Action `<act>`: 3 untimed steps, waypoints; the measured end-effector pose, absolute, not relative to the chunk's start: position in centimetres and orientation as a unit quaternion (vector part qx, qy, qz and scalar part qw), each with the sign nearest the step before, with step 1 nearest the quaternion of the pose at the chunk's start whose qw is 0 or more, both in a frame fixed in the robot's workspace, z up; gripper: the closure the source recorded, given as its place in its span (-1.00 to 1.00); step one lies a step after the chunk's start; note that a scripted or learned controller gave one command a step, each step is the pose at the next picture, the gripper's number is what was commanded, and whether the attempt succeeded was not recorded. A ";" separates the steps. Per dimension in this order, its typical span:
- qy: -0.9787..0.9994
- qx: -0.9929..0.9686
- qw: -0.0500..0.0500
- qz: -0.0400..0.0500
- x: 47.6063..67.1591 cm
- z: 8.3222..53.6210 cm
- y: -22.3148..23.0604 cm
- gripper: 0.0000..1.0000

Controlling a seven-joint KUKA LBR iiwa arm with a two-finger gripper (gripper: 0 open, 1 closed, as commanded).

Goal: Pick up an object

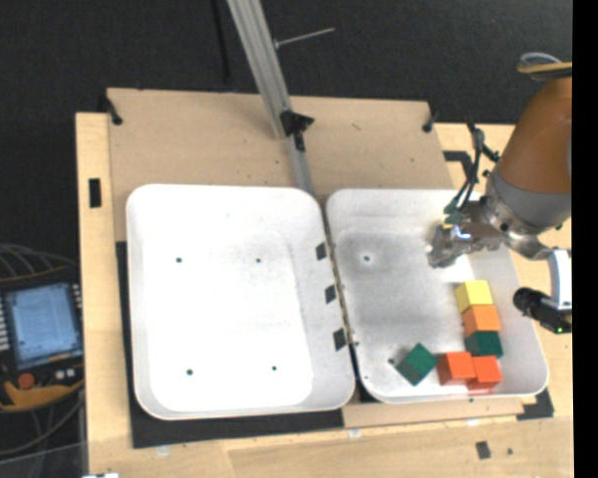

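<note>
Here, claw (447, 247) grip state unclear, yellow block (473, 295) just beside, below it.

My desk (90, 267) is light wood, with a tan board (199, 142) across its back part. Two shallow white bins sit on it side by side, edges almost touching: left bin (145, 297), right bin (379, 217). A dark mat (140, 431) peeks out under the left bin's front edge. A grey metal pole (264, 58) rises slanted from a black clamp (297, 123) on the board, just behind the gap between the bins.
</note>
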State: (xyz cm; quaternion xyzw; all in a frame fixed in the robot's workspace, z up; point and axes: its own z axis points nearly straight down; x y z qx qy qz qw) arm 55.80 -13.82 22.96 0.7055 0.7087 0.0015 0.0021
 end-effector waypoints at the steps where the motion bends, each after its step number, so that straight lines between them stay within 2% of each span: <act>1: 0.710 0.704 0.001 0.002 57.8 24.2 -8.9 1.00; 3: 0.709 0.705 0.001 0.001 61.3 22.7 0.1 1.00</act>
